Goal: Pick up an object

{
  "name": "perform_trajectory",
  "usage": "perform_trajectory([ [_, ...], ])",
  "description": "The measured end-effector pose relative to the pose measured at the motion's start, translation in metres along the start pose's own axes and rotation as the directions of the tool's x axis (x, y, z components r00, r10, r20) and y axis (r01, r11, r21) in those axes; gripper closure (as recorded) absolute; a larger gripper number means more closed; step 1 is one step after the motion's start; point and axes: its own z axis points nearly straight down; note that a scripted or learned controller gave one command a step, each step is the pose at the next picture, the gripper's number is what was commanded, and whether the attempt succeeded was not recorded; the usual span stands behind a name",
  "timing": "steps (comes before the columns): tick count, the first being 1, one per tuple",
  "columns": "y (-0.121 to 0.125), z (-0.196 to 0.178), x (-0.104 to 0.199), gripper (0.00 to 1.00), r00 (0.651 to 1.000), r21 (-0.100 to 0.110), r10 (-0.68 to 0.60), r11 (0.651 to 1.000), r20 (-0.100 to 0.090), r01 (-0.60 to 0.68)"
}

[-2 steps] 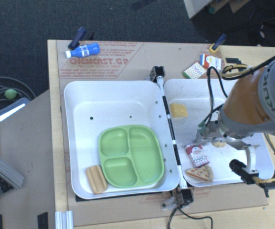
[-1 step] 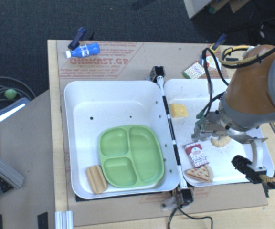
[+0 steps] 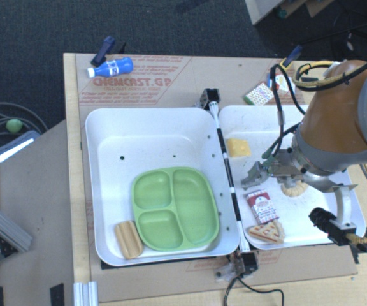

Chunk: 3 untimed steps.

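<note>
My gripper (image 3: 255,174) hangs low over the right bin (image 3: 260,112), near its left side, with the grey and orange arm reaching in from the right. Just below it lies a small red packet (image 3: 260,206). A pizza slice toy (image 3: 266,233) rests at the bin's front. A yellow block (image 3: 238,147) sits above the gripper toward the back left. A round beige cookie (image 3: 293,188) is partly hidden under the wrist. Nothing shows in the gripper's grasp.
The left bin (image 3: 139,132) holds a green divided tray (image 3: 174,208) and a tan bread piece (image 3: 128,239) at its front left. A black divider clip (image 3: 210,97) marks the bins' shared edge. A blue bottle (image 3: 110,67) and a small packet (image 3: 259,95) lie on the bench behind.
</note>
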Motion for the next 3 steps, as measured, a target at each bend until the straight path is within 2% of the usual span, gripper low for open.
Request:
perform_trajectory([
  [1,0.027,0.032,-0.028,0.00,1.000,-0.001,0.001,1.000,0.001,-0.001],
  [2,0.036,0.112,-0.070,0.00,1.000,0.002,0.001,1.000,0.000,-0.001],
  [3,0.133,0.132,-0.072,0.00,1.000,-0.001,-0.001,1.000,0.001,0.001],
])
